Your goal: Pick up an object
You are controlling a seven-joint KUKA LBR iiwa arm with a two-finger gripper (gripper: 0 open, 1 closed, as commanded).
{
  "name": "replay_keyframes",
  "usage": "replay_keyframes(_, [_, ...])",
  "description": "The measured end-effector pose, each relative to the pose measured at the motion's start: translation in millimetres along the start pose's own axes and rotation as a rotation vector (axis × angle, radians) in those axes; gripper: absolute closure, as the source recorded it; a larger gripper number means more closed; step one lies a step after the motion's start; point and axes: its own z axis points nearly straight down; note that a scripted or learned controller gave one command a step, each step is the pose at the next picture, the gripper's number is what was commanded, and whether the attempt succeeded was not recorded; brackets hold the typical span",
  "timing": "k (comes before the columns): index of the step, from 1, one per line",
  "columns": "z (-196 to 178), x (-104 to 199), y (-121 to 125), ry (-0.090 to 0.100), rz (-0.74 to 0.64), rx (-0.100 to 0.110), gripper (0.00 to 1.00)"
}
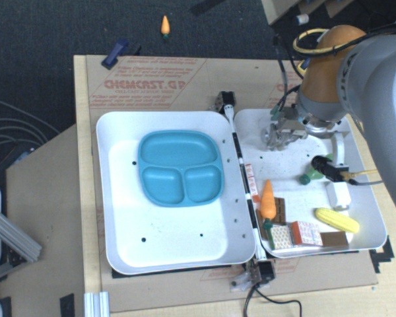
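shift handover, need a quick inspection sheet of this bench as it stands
surface: printed board bearing two white bins side by side
job's things: arm-side bin holds a carrot, a yellow piece and small boxes
clutter: blue divided plate in the other bin
grippers: gripper low at the arm-side bin's far end
cables: grey cables on the floor
surroundings: dark carpet; orange bit and blue bit near the board's far edge

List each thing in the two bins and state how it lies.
Blue plate: flat in the left bin, compartments up.
Carrot: lying in the right bin, beside the dividing wall.
Yellow toy: lying flat, right bin, untouched.
Small box: flat at the right bin's near edge.
Claw: over the right bin's far end, touching none of these.
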Motion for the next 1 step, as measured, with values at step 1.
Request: replay_keyframes(1, [-89.6,50.5,-61.9,0.003,-0.004,-0.020,1.00])
